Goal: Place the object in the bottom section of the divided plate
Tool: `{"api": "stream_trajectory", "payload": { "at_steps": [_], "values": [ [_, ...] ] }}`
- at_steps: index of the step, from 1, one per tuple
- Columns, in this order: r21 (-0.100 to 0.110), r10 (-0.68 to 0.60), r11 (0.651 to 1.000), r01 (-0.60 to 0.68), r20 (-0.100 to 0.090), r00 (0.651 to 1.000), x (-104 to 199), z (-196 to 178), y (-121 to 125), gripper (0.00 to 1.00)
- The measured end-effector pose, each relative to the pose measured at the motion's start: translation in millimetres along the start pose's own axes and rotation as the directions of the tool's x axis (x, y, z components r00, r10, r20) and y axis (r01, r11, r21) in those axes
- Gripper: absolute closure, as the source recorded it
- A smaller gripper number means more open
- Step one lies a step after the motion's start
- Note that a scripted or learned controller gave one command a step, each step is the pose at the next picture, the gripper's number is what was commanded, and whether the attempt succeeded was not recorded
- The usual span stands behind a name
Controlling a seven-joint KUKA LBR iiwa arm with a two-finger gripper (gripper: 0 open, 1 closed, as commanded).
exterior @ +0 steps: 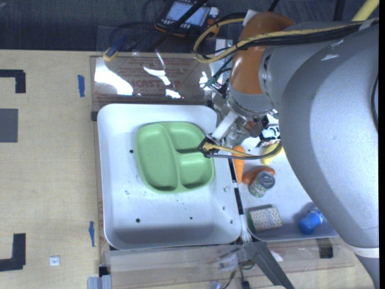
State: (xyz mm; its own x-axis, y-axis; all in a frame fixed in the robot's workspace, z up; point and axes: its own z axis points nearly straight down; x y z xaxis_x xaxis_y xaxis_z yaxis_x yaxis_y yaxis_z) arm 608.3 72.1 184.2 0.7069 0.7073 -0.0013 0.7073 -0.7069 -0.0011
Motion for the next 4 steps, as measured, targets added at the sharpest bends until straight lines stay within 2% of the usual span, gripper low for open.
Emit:
{"api": "stream_trajectory", "payload": {
  "at_steps": [1, 2, 3, 4],
  "values": [
    [0.0, 0.032, 0.999, -0.032, 0.0, 0.999, 11, -152, 39, 1.0],
    [0.002, -0.083, 0.997, 0.083, 0.001, 0.997, -79, -18, -59, 1.0],
    [0.0, -0.164, 0.987, 0.164, 0.0, 0.987, -89, -178, -46, 1.0],
    [-0.002, -0.316, 0.949, 0.316, 0.0, 0.949, -52, -219, -69, 1.0]
  ]
}}
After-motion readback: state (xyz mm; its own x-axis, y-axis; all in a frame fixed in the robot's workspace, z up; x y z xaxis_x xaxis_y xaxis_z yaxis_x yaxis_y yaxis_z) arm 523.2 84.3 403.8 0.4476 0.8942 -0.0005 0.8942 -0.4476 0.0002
